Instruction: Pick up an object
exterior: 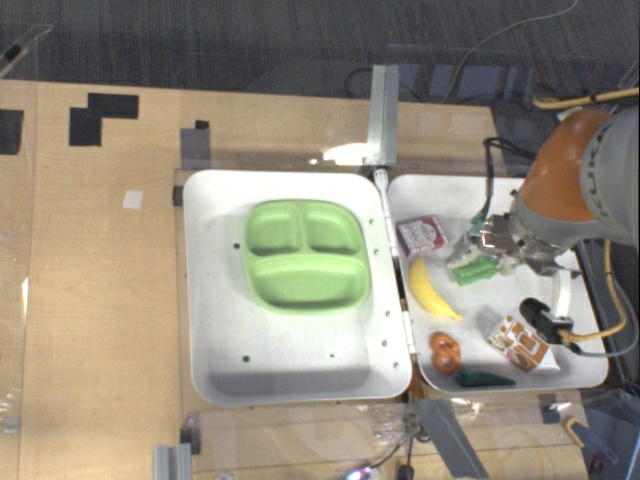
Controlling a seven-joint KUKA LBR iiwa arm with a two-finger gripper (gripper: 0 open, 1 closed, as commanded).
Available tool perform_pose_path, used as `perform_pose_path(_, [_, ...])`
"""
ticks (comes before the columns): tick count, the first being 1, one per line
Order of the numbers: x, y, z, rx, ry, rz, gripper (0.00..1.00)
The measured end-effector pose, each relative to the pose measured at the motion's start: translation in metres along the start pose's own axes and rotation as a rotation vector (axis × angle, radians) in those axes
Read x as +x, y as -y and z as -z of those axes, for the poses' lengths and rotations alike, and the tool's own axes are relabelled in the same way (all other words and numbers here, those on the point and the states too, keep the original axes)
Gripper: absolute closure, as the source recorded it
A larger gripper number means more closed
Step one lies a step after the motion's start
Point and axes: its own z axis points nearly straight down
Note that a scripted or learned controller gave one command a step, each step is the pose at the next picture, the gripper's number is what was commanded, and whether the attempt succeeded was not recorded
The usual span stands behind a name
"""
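Dark green glossy pepper [485,377] lies nearest, just below the yellow curved banana [433,292] chosen as landmark; a round orange-red fruit [446,349] sits between. Right of the banana, a bright green blocky piece [474,271] lies under the claw [487,251], whose opening cannot be told. Judged best: descend squarely, close firmly.

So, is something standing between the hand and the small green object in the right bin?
Nothing visible does. The hand is low in the right white bin, right at the small green block-like object. The yellow banana and the purple packet lie apart, to the left.
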Motion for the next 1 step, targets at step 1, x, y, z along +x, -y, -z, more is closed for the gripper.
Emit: perform_pose_path(1, [0.0856,-0.0334,0.1152,0.018,-0.002,-0.08,1.0])
